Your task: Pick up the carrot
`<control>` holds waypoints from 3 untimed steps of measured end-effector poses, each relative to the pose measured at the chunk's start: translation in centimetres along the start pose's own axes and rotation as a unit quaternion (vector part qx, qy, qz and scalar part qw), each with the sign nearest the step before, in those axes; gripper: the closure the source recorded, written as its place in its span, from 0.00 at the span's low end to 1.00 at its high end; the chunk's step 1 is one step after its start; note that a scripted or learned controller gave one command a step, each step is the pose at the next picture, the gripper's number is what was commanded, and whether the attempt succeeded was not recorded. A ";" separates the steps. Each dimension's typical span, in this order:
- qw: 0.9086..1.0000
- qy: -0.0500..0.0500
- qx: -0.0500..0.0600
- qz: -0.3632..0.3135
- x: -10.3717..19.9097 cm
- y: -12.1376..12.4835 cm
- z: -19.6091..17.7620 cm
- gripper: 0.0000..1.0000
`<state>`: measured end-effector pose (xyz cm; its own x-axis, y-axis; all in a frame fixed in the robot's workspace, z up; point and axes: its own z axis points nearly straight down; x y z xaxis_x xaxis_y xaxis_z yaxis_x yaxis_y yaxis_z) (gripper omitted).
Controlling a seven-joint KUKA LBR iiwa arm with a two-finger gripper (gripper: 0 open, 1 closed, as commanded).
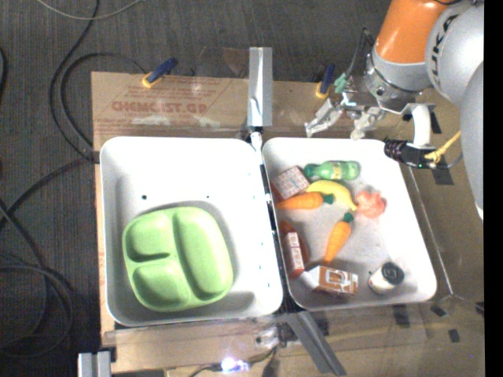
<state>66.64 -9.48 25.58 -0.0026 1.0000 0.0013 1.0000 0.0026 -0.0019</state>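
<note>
Two carrots lie in the right bin point(420, 242). One carrot point(302, 202) lies level near the bin's left side, its green top pointing right against a banana. The other carrot point(338, 239) lies at a slant near the bin's middle, green top upward. My gripper point(342, 124) hangs above the far rim of the right bin, well behind both carrots. Its two silver fingers point(321, 121) are spread apart, with nothing between them.
The right bin also holds a green bottle point(333, 170), a yellow banana point(332, 189), a pink item point(371, 203), a small carton point(289, 181), a brown packet point(292, 251), a box point(336, 280) and a can point(386, 277). A green divided plate point(178, 256) sits in the left bin.
</note>
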 end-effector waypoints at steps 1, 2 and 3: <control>0.997 0.000 0.001 -0.079 -1.2 -7.2 12.8 0.00; 0.994 -0.001 -0.006 -0.112 -2.7 -7.5 16.5 0.00; 0.999 -0.001 -0.005 -0.042 -5.3 -2.8 16.6 0.00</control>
<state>63.80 -14.71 9.01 -0.0857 0.9963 -0.0014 0.9963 0.0858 0.0090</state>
